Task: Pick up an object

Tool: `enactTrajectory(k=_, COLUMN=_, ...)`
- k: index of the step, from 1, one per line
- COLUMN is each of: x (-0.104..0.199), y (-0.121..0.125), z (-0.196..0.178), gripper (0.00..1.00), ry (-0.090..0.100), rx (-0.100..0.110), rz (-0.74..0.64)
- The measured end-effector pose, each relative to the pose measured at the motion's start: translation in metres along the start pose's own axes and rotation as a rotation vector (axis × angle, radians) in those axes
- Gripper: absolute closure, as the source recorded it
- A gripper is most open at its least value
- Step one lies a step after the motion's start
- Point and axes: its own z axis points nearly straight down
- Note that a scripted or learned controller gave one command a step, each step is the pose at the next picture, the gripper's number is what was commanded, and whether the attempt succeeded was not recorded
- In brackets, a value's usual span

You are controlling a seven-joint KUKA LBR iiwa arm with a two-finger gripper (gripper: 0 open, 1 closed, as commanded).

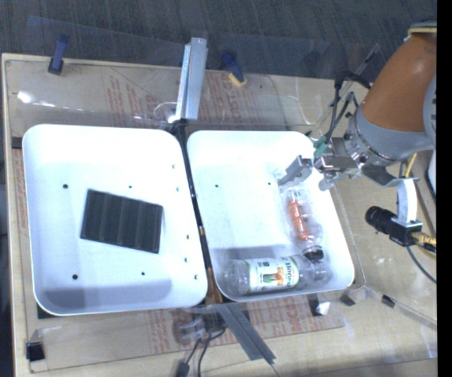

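The claw (311, 171) hangs over the right bin's (234, 155) far right corner. A clear bottle (267, 276) and an orange-filled tube (300, 218) lie there; a dark ribbed panel (122, 221) lies in the left bin (53, 155).

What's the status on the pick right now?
Pincer over right bin, nothing seen held. Orange-filled bottle just below it. Labelled bottle at front wall. Dark pad in left bin.

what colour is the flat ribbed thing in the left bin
Dark grey to black pad, seen in the camera view.

Arm (402, 93) cut off at right edge; small bottle's (300, 218) contents unclear.
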Motion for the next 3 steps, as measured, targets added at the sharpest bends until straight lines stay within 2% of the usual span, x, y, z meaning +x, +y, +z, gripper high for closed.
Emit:
enactTrajectory(k=1, x=-0.023, y=0.015, z=0.070, gripper=0.00, ry=0.000, rx=0.001, rz=-0.009)
enactTrajectory(k=2, x=-0.022, y=0.004, z=0.075, gripper=0.00, ry=0.002, rx=0.002, rz=-0.066)
enactTrajectory(k=3, x=-0.021, y=0.014, z=0.096, gripper=0.00, ry=0.003, rx=0.002, rz=-0.113)
